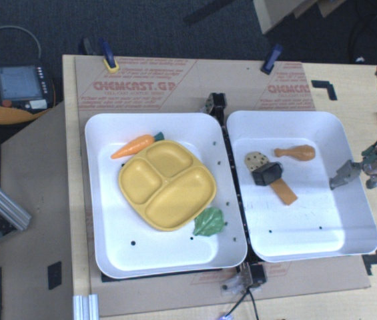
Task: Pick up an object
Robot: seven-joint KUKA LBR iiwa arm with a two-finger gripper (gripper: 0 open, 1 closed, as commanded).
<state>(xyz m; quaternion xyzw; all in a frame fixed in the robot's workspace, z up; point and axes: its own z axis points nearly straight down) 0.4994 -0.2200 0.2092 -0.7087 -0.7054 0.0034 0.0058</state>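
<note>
Your gripper (368, 169) sits at the right rim of the right bin (321, 242), just over the wall. From this slant you cannot tell how it is set, and nothing is visible in its grasp, so treat it as carrying nothing.

The nearest candidates lie to its left in this view, across bare bin floor, toward the divider. There, a brush (273, 177) rests in the upper left part of the right bin: a tan head with dark dots, a black block at the middle and an orange-brown handle. Its long axis runs diagonally, from upper left down to lower right, with the handle end pointing toward the bin's centre and so nearer to the gripper. Just above it lies a toy drumstick (297, 153), long axis roughly level, close to the brush but apparently not touching.

The left bin (108, 239) holds a yellow divided plate (167, 185), a carrot (132, 146) against its upper left edge and a green leaf (209, 222) at its lower right; all are well apart from the gripper.

Judgement: the drumstick or the brush is the shorter reach, and you need to close across the chosen item's long axis.
</note>
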